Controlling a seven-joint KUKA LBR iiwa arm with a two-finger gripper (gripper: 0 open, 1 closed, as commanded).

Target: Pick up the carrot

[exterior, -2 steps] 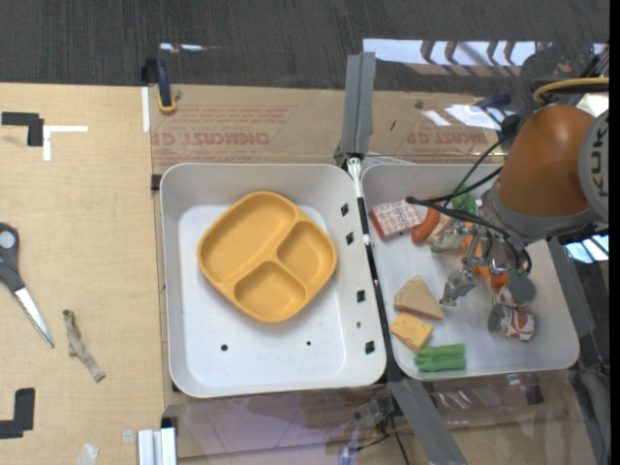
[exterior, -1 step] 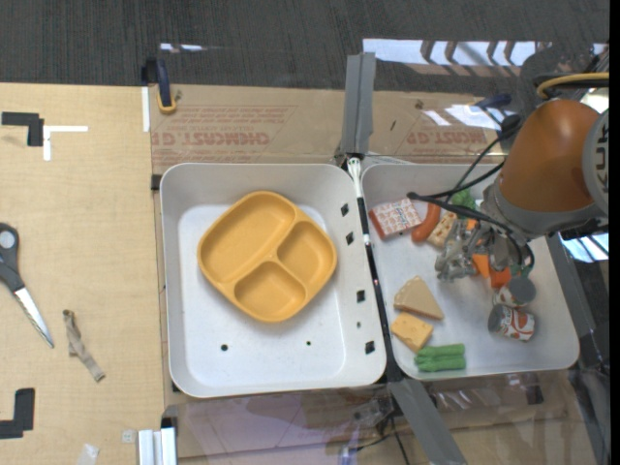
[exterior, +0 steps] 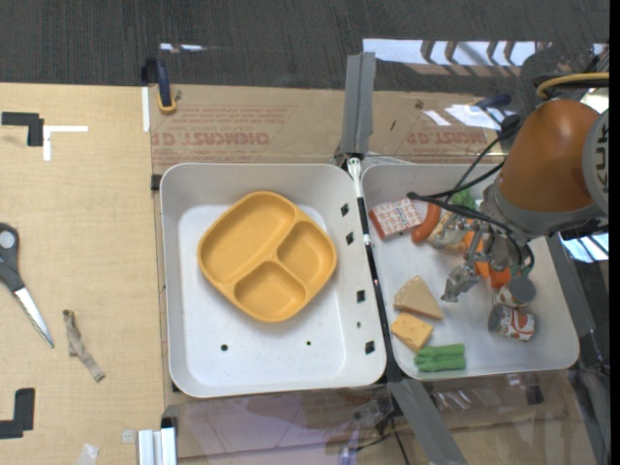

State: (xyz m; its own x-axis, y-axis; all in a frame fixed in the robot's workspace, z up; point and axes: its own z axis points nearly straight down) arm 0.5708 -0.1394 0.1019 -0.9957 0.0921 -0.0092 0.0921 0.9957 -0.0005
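You can't tell how your gripper (exterior: 475, 264) is set; crowded beside the carrot (exterior: 425, 224), it may snag neighbouring food.

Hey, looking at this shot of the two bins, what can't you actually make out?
- Tool in the camera view: cables and the arm's orange band overlap it, so its state is unclear.
- Carrot: mostly hidden beneath the tool.
- Items at the right bin's far edge: covered by the arm.
- Can label: too small.

A pale wooden bench top (exterior: 77, 260) stretches well left of the tool, bearing scissors (exterior: 19, 294). Brown cardboard (exterior: 252, 129) lies behind it, and dark ribbed flooring (exterior: 291, 17) runs beyond that.
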